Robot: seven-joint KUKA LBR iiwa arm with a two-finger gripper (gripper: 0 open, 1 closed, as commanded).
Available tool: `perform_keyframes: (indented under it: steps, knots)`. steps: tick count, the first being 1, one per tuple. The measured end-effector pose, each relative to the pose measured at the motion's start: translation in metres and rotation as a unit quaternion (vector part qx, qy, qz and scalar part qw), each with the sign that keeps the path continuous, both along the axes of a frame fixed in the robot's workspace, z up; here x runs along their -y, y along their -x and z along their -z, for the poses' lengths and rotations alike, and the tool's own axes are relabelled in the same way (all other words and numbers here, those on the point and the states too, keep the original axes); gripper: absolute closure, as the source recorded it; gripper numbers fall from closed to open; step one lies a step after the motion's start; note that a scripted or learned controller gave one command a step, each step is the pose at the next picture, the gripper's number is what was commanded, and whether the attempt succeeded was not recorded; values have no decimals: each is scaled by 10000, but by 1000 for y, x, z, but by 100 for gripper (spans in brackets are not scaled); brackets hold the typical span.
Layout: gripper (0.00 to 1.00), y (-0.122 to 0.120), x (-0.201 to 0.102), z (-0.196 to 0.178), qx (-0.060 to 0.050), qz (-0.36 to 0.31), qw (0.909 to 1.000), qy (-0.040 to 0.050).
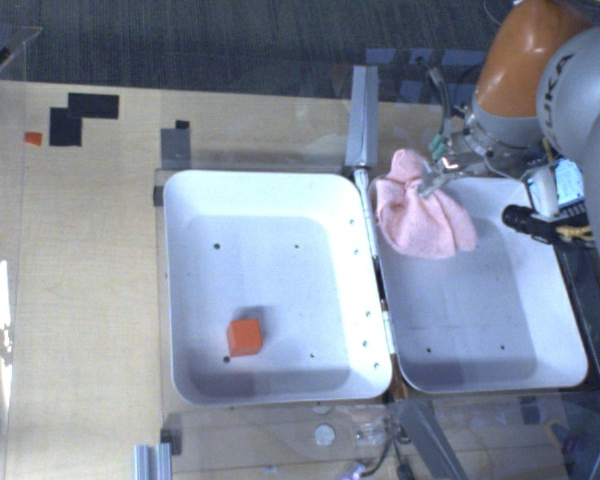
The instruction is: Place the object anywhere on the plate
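Note:
A pink cloth (420,218) lies bunched at the back left corner of the right bin (500,358), its left side against the wall between the bins. My gripper (438,176) reaches down from the right onto the cloth's upper right part. Its fingers are shut, pinching a fold of the fabric. The cloth's top rises in a small knob beside the fingers. A small orange-red block (245,337) sits on the floor of the left bin (280,218), toward its front left.
The arm's orange band and grey wrist (540,58) hang over the right bin's back right corner. A black cable part (535,223) juts over that bin's right side. A grey post (362,118) stands behind the divider between the bins.

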State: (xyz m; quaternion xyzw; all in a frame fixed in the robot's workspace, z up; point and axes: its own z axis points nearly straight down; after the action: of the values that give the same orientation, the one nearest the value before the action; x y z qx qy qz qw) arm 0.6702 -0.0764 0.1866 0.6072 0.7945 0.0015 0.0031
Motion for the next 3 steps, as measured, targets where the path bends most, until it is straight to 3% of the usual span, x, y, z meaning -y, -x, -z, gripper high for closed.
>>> perform_keyframes:
  steps: [1,2,3]
  knots:
    - [100,-2,-2,-40,6,-42,10000,-1]
    - [100,32,-38,-51,16,-2049,9788,12]
    - [100,53,-73,-51,18,-3962,9182,25]
